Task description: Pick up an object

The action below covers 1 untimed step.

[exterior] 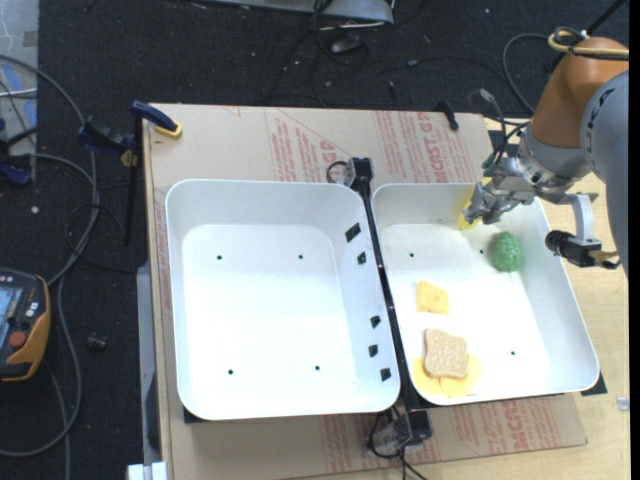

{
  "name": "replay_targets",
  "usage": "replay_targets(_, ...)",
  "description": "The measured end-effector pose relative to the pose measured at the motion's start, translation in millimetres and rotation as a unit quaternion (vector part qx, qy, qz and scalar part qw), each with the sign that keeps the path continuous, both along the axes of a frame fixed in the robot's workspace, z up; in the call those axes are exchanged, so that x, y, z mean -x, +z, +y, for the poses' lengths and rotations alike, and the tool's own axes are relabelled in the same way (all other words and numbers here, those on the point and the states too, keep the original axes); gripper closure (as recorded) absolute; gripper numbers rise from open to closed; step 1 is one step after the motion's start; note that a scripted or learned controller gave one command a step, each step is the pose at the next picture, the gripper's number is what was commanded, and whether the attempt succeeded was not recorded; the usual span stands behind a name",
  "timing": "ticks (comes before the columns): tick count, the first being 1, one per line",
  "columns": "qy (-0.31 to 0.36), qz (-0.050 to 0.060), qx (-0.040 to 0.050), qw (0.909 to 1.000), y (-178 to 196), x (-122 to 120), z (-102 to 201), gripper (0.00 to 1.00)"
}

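Nearest you in the right bin (575, 313) sits toast (446, 353) on a yellow disc (447, 378), then a cracker (432, 297), a green ball (506, 252), and your gripper (484, 208) clenched on a yellow piece (468, 214); the cardboard's (260, 143) red print is unreadable.

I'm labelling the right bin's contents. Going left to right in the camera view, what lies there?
Yellow cracker → slice of bread → gripper → green ball.
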<state>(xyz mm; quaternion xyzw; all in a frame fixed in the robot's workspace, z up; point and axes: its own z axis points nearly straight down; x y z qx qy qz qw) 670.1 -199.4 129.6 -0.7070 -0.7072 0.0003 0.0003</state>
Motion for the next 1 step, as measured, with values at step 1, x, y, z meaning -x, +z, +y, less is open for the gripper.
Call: replay_targets(1,0.003,-0.002,-0.0008,1.0000,33.1,38.7,83.3,1.00)
